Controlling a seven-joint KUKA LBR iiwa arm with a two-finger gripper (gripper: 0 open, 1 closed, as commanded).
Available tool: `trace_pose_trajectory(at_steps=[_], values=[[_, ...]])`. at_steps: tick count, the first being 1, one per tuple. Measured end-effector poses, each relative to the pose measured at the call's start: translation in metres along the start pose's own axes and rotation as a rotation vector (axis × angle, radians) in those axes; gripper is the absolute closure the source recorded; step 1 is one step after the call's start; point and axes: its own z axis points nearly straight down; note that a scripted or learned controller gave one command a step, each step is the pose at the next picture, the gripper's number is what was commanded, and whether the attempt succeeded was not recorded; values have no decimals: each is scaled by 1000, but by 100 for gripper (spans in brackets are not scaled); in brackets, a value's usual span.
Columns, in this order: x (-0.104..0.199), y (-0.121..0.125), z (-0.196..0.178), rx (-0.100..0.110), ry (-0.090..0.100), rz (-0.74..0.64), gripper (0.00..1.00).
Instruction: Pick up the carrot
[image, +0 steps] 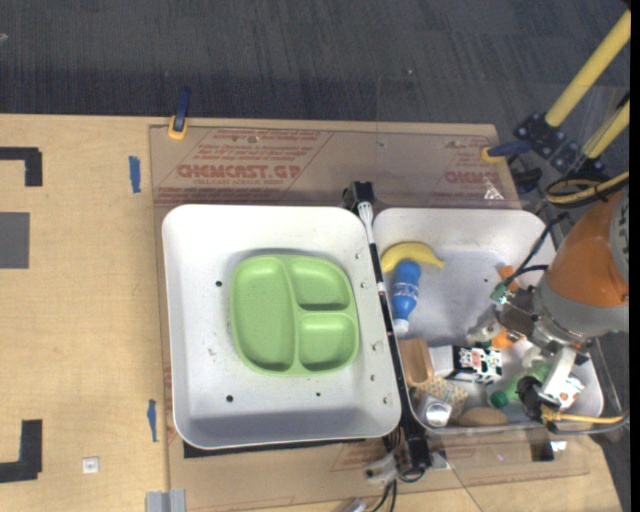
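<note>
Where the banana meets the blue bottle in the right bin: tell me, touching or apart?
Touching. The camera view shows the banana arched over the top end of the blue bottle, with no bin floor visible between them.

glossy white plastic bins (200, 300), matt green plastic tray (295, 312), seemingly rough cardboard bench (80, 320).

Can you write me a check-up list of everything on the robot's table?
Surface: brown board bearing two white bins, left bin and right bin.
Job's things: carrot, an orange bit shows by the arm; too small to be sure.
Clutter: green tray in left bin; banana, blue bottle, can and small packets in right bin.
Gripper: gripper low over the right bin; nothing seen held.
Cables: yellow cable at the right bin's near edge.
Surroundings: blue tape marks, clamp, dark floor.
</note>
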Motion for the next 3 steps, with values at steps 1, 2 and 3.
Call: trace_pose_trajectory(at_steps=[1, 2, 3], values=[[1, 1, -9, -2, 0, 0, 100], [91, -16, -88, 13, 11, -9, 100], [56, 59, -155, 6, 5, -412, 100]])
